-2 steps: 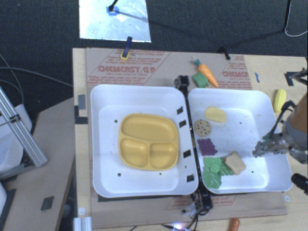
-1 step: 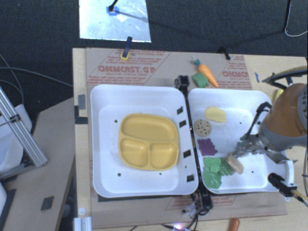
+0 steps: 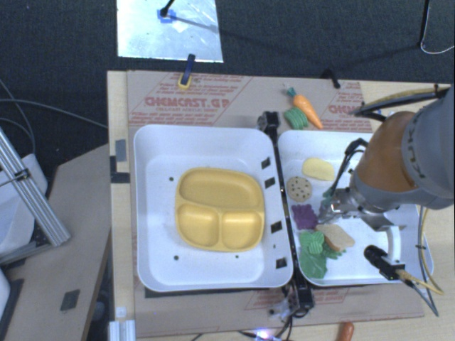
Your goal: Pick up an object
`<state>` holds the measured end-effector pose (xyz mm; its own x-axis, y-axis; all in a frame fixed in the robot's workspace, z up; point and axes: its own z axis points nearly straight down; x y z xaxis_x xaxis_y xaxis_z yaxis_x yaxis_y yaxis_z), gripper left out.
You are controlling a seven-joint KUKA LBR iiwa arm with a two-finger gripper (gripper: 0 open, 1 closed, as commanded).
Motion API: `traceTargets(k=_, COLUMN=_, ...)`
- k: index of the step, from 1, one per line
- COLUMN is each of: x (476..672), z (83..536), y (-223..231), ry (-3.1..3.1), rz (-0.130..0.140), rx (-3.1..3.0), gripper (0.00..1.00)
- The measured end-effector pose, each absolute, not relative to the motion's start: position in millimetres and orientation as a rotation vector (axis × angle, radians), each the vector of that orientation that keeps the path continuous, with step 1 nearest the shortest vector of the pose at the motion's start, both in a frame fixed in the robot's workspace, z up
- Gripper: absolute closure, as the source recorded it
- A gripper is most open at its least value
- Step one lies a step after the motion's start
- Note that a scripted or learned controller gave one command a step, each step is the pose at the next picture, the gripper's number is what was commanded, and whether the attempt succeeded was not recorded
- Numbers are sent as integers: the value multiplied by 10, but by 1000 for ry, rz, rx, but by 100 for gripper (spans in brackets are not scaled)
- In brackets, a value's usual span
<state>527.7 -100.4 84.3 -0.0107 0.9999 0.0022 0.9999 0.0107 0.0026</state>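
Bins: two white bins, side by side; left bin (image 3: pixel 153 190), right bin (image 3: pixel 320 144).
Tray: one yellow tray (image 3: pixel 217 208) with three compartments, in the middle of the left bin, with bare white floor all round it.
Right bin items: five small things, all toward its left half — a yellow piece (image 3: pixel 318 168) at the top, a cookie (image 3: pixel 298 187) below it, a purple piece (image 3: pixel 305 217), a bread slice (image 3: pixel 335 237), and a green leaf (image 3: pixel 313 251) nearest the front wall.
Outside the bins: one carrot (image 3: pixel 306 106) with a green piece (image 3: pixel 296 118) just beside it, on the cardboard behind the right bin.
Arm: one arm (image 3: pixel 409 158), entering from the right and covering much of the right bin's right half.
Gripper: (image 3: pixel 331 208) low over the right bin, just beside the purple piece and just above the bread slice.
Jaws: cannot tell whether apart or together; the wrist hides them.
Edges: the purple piece and leaf lie close to the divider between the bins; the leaf is near the front wall.
Open room: the left bin's margins are the widest free floor; a strip of the right bin's back stays bare above the yellow piece.
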Motion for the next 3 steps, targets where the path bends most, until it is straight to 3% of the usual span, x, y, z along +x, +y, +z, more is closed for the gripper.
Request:
traceTargets(k=1, x=5270, z=950, y=-1050, ry=2224, rz=4, rx=2216, gripper=100)
traceTargets(k=2, x=4847, z=968, y=-955, ry=2225, rz=-2, rx=2222, gripper=100)
traceTargets(k=3, x=4891, z=1893, y=-310, ry=2230, rz=14, rx=2205, gripper=100)
